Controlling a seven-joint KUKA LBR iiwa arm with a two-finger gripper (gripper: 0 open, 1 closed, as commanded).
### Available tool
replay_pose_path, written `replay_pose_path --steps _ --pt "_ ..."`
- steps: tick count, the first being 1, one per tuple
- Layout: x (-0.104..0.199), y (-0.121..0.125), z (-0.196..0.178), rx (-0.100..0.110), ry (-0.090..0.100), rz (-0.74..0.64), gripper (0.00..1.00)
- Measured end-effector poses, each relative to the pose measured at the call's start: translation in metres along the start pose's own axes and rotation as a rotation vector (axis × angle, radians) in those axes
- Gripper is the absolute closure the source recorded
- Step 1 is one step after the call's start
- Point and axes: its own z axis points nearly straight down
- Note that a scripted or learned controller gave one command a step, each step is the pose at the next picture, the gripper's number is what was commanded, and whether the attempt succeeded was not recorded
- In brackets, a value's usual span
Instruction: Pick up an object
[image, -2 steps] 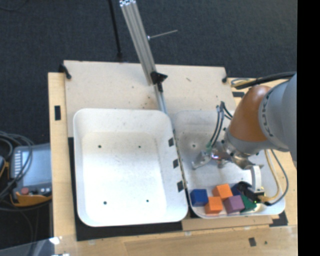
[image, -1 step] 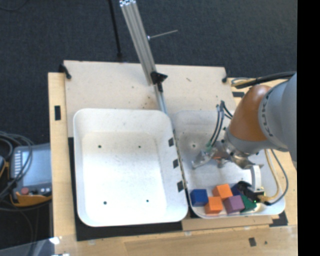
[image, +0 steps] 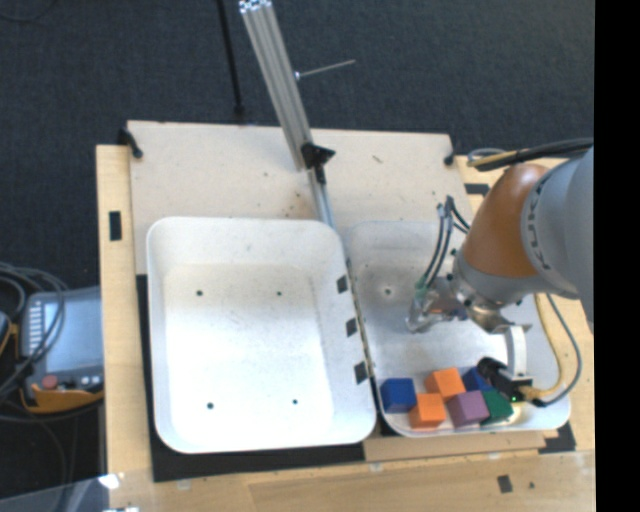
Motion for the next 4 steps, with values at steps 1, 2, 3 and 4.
replay_pose_path --steps 1,2,3,4 --pt "0.006 -0.001 -0.061 0.0 -0.002 -0.014 1.0" --pt "0.005 0.002 -0.115 -0.001 -0.002 -0.015 1.0" --pt "0.057 0.003 -0.128 0.003 0.001 -0.019 1.0" --pt "0.104 0.01 -0.128 0.005 0.0 -0.018 1.0"
